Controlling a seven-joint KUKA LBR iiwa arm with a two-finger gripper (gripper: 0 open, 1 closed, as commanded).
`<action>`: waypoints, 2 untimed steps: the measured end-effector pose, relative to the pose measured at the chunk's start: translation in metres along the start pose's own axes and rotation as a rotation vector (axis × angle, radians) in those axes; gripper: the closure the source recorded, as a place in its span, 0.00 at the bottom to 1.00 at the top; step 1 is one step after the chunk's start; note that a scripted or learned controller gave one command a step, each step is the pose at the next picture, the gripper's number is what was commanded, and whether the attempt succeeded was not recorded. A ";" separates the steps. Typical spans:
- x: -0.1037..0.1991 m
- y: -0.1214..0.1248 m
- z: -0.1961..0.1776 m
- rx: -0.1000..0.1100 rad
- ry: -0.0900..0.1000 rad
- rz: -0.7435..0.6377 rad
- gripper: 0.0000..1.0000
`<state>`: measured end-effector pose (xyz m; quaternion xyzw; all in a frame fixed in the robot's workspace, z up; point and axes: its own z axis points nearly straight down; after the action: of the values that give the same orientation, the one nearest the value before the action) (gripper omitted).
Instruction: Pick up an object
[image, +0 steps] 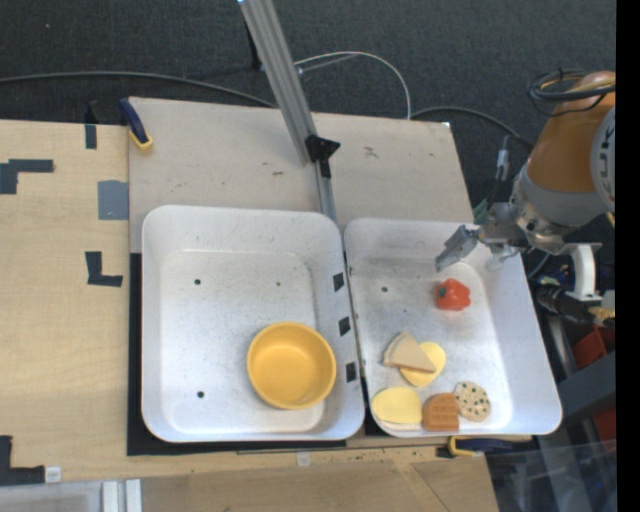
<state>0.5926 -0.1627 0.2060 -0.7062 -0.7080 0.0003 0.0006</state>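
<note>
My gripper (477, 250) hangs over the upper right part of the right bin (380, 250), its two grey fingers spread apart and nothing between them. A small red pepper-like toy (452, 294) lies just below and slightly left of the fingers, apart from them. Lower in the same bin lie a tan wedge (406, 352) on a yellow heart shape (428, 364), a pale yellow disc (397, 406), a brown block (440, 412) and a speckled cookie (471, 400).
The left bin (190, 250) holds a yellow bowl (291, 364) near its lower right corner. A slanted metal pole (290, 90) crosses the bench top down to the bins' divider. Cables run along the far edge.
</note>
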 end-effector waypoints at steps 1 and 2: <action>0.000 0.000 0.000 0.000 0.000 0.000 0.00; 0.000 0.006 0.062 0.006 0.000 0.000 0.00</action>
<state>0.5983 -0.1623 0.1439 -0.7064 -0.7078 0.0024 0.0024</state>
